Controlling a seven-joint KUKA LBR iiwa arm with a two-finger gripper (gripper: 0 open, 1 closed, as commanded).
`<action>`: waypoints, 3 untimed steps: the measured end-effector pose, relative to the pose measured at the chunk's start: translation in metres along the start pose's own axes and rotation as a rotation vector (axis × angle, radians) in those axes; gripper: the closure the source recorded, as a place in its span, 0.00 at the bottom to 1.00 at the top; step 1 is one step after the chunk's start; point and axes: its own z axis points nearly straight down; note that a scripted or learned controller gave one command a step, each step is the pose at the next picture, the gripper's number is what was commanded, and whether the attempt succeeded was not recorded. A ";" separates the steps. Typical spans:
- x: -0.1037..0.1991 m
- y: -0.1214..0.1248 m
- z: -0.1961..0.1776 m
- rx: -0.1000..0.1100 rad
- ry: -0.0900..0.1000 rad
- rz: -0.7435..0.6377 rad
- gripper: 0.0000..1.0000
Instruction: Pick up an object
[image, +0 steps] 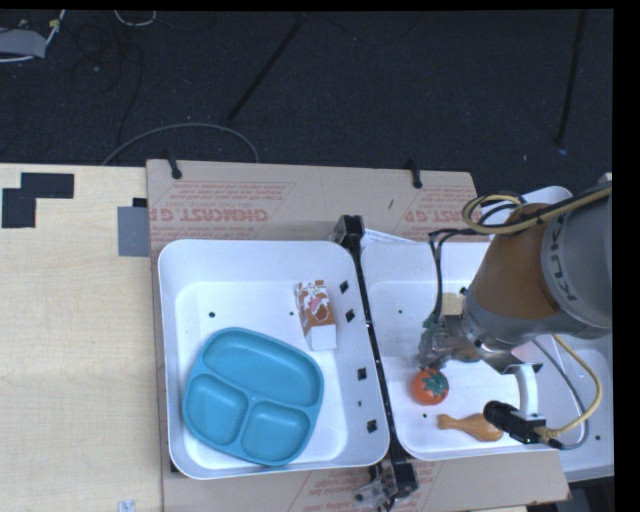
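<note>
A small red-orange tomato-like toy (431, 388) with a green top lies in the right bin (400, 290), near its front left. My gripper (434, 356) hangs right over the toy's upper edge, touching or almost touching it, and I cannot tell which. The grey and orange wrist hides much of the bin's right half. A tan, drumstick-shaped piece (468, 427) rests at the bin's front wall, just below and to the right of the toy.
In the left bin (180, 300) a blue divided plate (252, 396) fills the front half, and a small white and orange carton (316, 312) lies behind it near the divider. Cardboard lies under both bins.
</note>
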 end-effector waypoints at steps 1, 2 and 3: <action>0.008 0.003 -0.058 -0.008 -0.001 -0.008 1.00; 0.013 0.010 -0.116 -0.009 -0.002 -0.008 1.00; 0.012 0.011 -0.131 -0.006 -0.002 -0.008 1.00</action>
